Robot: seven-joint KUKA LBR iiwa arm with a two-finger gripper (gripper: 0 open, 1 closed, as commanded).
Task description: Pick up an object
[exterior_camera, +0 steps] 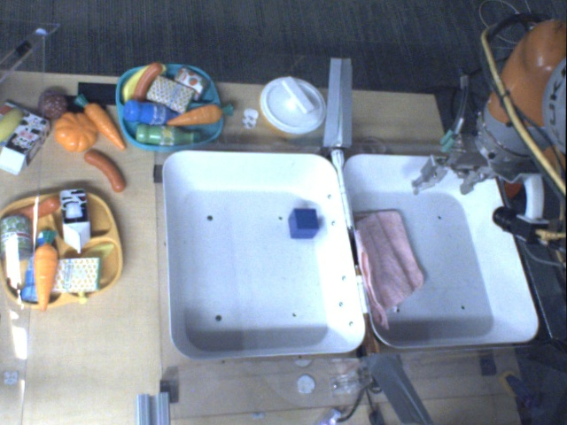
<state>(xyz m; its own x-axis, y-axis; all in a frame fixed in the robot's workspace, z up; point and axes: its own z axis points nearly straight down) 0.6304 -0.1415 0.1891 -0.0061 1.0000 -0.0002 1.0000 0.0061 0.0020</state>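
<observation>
A small blue cube (304,222) lies in the left white bin (204,282), toward its right side. A pink folded cloth (387,259) rests along the left wall of the right white bin (496,317). My gripper (452,173) hangs over the far edge of the right bin, well right of the cloth and apart from it. Its two fingers (429,174) are spread, and nothing sits between them. The grey arm with its orange band (536,56) comes in from the upper right.
A blue bowl (168,106) of toy food stands at the back left, next to a white lidded bowl (293,106). A yellow plate (58,251) with toy food sits at the left. Loose toy vegetables (89,135) lie between them. A metal divider (337,104) separates the bins.
</observation>
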